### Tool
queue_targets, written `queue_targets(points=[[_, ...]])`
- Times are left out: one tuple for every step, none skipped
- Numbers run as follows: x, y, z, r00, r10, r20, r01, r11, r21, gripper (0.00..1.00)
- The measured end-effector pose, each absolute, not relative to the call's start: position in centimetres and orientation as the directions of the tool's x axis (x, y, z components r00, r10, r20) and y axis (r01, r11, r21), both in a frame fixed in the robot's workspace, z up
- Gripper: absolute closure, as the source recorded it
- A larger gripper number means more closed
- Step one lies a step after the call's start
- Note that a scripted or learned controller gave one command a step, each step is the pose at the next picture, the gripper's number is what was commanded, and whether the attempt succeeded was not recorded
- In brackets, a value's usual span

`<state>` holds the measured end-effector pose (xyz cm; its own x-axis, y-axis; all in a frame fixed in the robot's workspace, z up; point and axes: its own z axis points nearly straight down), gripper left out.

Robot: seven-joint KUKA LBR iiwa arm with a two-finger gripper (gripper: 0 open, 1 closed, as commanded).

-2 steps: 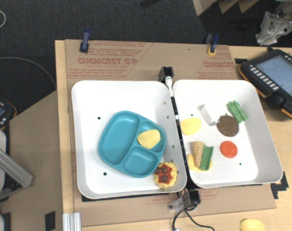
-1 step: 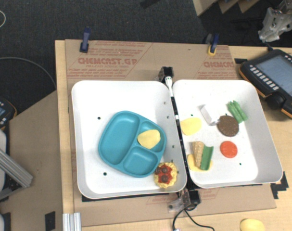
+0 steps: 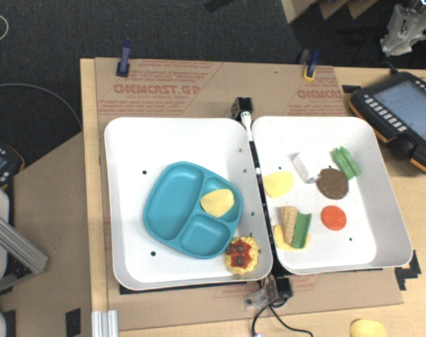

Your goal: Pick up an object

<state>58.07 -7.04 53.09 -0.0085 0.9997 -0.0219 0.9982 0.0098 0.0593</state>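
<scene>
The left bin (image 3: 125, 188) holds a blue divided plate (image 3: 181, 213) with a pale yellow piece (image 3: 217, 201) in one compartment. A red and yellow toy (image 3: 241, 253) lies at that bin's front right corner. In the right bin (image 3: 381, 209) lie a yellow disc (image 3: 278, 183), a small grey-white block (image 3: 301, 166), a green piece (image 3: 346, 162), a brown round (image 3: 333, 183), an orange-red round (image 3: 333, 217), a tan cone (image 3: 288, 220) and a green stick (image 3: 301, 230). My gripper (image 3: 403, 30) hangs at the top right, well behind the bins and above nothing in them.
A black handheld pendant (image 3: 395, 111) lies right of the right bin. A blue clamp (image 3: 123, 58) and a yellow clamp (image 3: 310, 65) hold the cardboard's back edge. A black clip (image 3: 243, 107) sits where the bins meet. A yellow object (image 3: 367, 327) rests at the front right.
</scene>
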Motion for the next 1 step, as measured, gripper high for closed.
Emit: queue_targets(points=[[58.13, -7.03, 54.17, -0.009, 1.0, -0.024, 0.998, 0.01, 0.064, 1.0]])
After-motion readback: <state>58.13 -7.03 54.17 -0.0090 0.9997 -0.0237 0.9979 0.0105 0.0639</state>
